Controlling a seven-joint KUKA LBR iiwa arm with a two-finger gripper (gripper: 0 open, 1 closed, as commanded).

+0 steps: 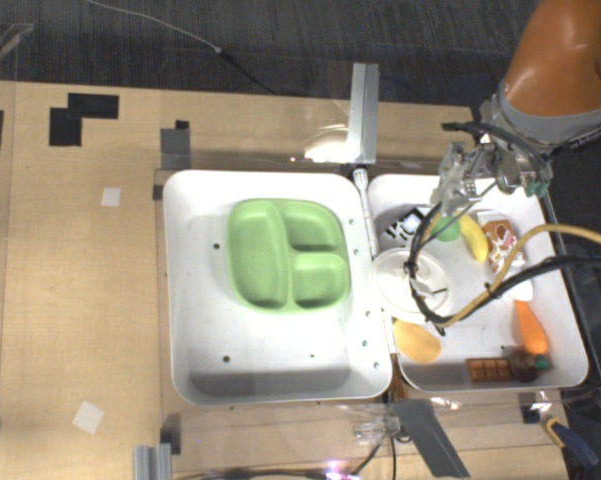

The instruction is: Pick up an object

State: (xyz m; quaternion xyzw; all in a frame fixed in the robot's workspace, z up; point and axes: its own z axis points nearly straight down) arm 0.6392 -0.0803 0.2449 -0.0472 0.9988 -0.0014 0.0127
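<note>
Where the wooden table [70, 288] is nearest, two white bins sit side by side on it. At the near edge of the right white bin [560, 313] lies a flat brown block [485, 369], and a small dark round thing [525, 366] sits just beside it. A little further back is an orange toy carrot [530, 328]. A yellow-orange rounded piece [417, 341] lies near the left wall of that bin.

The left white bin [195, 298] holds a light green plastic tray with three parts [285, 253], which lies in the middle of it.

Back in the right bin, a round white cup [415, 273] sits by the left wall. Black and yellow cables [480, 293] loop over it and across the bin. Behind them are a yellow toy banana [472, 238], a small green thing [445, 230] and a red and white packet [498, 240], all close together. A black and white thing [405, 226] lies to their left.

The metal gripper [475, 173] hangs above the far part of the right bin, over the banana and the green thing. I cannot tell if it is wide or narrow, and nothing is seen held in it. The grey and orange arm [565, 48] is behind it, and a grey metal post [364, 113] stands at the far edge between the bins.
</note>
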